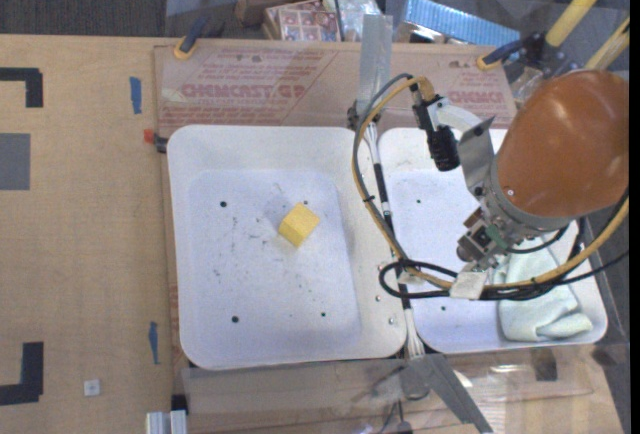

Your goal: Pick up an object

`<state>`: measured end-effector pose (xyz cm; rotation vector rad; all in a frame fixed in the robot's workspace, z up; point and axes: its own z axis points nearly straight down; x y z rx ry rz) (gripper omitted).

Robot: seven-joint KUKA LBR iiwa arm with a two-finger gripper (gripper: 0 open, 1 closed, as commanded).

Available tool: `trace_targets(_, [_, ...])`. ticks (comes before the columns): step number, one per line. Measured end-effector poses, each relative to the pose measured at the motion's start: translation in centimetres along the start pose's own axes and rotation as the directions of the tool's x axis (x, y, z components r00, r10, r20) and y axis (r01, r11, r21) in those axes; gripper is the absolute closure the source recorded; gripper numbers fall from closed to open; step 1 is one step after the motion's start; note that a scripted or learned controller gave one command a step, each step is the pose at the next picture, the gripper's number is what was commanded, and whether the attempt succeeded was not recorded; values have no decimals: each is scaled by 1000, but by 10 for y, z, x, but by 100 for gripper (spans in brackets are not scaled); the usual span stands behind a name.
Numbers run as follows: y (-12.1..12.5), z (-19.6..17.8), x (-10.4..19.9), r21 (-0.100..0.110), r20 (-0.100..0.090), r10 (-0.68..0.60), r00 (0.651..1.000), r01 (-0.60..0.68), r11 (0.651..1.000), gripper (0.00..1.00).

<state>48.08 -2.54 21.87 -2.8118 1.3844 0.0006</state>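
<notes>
A small yellow block (298,224) lies near the middle of the left white bin (200,322). The arm, with its orange band (565,147), hangs over the right white bin (430,322). Its wrist hides the gripper beneath it. A pale greenish-white cloth-like object (540,307) lies in the right bin's near right corner, partly under the arm.
Black and yellow cables (375,192) loop from the wrist across the divide between the bins. A metal post (375,57) stands behind the bins. Cardboard (260,87) lies under the bins' far side, with clutter and boxes beyond it.
</notes>
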Motion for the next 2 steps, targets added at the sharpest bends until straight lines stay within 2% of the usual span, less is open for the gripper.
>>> trace_targets(1, [-22, -131, -19, -4, 0, -225, 974, 225, 974, 100])
trace_targets(2, [5, -159, 53, -2, -1, -622, 783, 622, 783, 100])
